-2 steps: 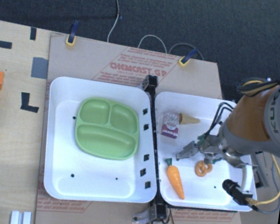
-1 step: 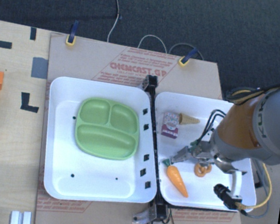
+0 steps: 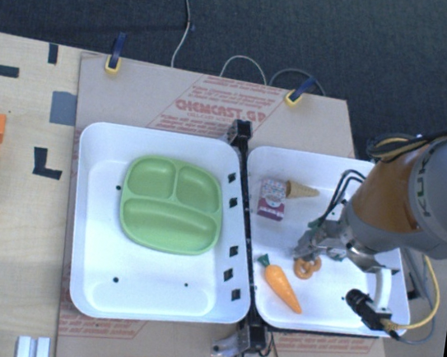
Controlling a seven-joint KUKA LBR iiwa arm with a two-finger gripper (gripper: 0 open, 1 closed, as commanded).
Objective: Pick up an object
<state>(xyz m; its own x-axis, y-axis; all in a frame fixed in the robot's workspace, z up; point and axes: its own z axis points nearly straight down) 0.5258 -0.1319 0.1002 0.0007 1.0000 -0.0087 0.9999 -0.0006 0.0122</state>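
Two bins [image 3: 88, 195], tray [image 3: 173, 206], carrot [image 3: 283, 287], perhaps pretzel [image 3: 306, 268]

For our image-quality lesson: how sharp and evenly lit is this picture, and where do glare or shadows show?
Camera view: soft overall, small print on the pink packet unreadable; even light, mild glare washing out the white bins; faint shadow beside the carrot; the arm's gripper slightly blurred.

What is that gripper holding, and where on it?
It cannot be told: the gripper sits right over a small brown pretzel-shaped toy in the right white bin, hiding any hold.
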